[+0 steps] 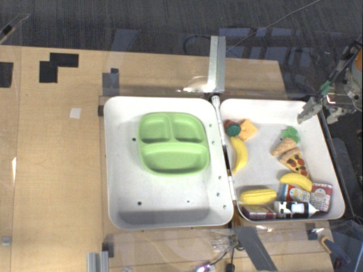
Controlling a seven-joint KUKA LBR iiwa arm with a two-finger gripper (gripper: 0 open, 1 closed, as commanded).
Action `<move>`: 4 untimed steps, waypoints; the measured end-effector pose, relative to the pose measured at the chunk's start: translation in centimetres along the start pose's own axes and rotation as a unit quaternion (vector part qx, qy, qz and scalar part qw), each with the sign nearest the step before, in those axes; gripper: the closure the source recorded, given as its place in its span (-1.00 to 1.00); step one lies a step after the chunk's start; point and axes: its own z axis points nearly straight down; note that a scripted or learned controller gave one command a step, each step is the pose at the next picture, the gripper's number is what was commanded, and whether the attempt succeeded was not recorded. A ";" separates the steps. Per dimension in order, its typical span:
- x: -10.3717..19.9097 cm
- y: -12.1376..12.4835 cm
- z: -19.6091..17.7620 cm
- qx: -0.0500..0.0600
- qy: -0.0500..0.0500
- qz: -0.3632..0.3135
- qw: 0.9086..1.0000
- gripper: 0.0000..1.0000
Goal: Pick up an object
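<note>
The right bin holds several toy foods. A yellow banana lies along its left wall, below a red and green fruit and an orange chunk. A pizza slice lies mid-right, with a green leafy piece just above it. A second yellow piece, a corn cob, a dark bottle and a red packet crowd the near edge. My gripper hangs over the bin's far right corner, open, with nothing between its fingers, up and right of the leafy piece.
The left bin holds a green divided plate. A metal post rises behind the wall shared by the bins. Wooden bench top spreads to the left. Cables and arm parts sit beyond the right bin's right rim.
</note>
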 end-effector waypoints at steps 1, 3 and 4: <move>5.9 -1.6 7.5 0.000 0.000 -0.076 0.997 -1.00; 9.6 6.0 16.2 0.011 0.002 -0.042 0.999 -1.00; 9.8 6.5 14.8 0.002 0.001 -0.043 0.999 1.00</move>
